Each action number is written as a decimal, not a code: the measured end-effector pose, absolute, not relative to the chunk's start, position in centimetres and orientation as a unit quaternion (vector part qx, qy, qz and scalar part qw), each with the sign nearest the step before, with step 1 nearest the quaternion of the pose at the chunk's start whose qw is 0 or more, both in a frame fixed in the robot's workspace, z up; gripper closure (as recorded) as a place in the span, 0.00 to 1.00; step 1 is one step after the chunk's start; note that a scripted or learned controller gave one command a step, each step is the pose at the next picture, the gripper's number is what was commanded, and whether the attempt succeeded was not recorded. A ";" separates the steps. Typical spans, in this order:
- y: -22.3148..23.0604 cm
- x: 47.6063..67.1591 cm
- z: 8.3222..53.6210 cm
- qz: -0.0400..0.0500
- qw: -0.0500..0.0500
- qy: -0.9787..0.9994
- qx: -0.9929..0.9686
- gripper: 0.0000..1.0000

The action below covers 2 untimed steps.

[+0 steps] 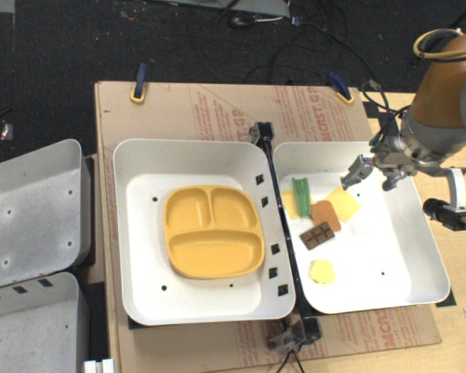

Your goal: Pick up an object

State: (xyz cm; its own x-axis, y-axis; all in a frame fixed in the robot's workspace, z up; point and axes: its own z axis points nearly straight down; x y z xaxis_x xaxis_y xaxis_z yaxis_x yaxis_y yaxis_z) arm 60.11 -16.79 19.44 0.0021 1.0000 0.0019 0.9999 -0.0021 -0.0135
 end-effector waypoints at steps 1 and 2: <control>-16.8 60.4 20.2 0.000 0.000 -0.707 -0.707 0.00; -16.5 60.1 15.9 0.001 0.002 -0.707 -0.707 0.00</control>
State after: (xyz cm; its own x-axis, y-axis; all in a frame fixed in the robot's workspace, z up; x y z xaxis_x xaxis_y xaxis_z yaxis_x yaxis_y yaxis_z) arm 60.12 -16.52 15.87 0.0006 1.0000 0.0005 1.0000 -0.0006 -0.0039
